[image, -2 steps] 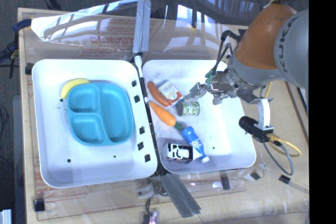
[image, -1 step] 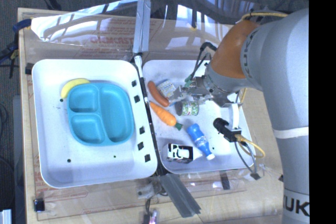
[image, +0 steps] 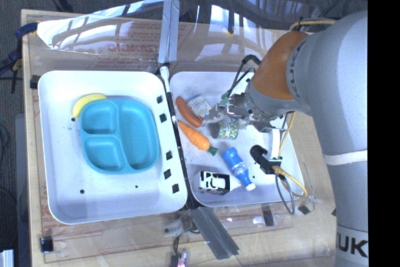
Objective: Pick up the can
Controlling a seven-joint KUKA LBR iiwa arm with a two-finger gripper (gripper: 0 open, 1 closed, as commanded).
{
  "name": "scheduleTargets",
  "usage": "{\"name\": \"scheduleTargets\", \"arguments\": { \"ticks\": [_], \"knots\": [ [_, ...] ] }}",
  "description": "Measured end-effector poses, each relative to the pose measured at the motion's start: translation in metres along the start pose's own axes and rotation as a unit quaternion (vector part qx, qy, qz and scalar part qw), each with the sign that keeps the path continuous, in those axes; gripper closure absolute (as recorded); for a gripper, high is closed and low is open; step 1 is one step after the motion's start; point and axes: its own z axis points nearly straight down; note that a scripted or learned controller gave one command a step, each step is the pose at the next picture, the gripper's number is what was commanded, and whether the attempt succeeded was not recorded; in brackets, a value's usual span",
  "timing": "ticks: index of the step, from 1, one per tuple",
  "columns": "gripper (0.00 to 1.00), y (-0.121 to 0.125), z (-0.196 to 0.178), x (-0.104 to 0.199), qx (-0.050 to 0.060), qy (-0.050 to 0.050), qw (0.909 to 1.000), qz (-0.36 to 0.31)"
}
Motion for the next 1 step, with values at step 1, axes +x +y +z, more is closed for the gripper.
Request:
{"name": "scheduleTargets", "arguments": {
  "ticks": [1],
  "knots": [
    [0.00, -0.0115, 0.0179, -0.0043, 0.020, 0.002, 0.9997, 0.013]
  ]
}}
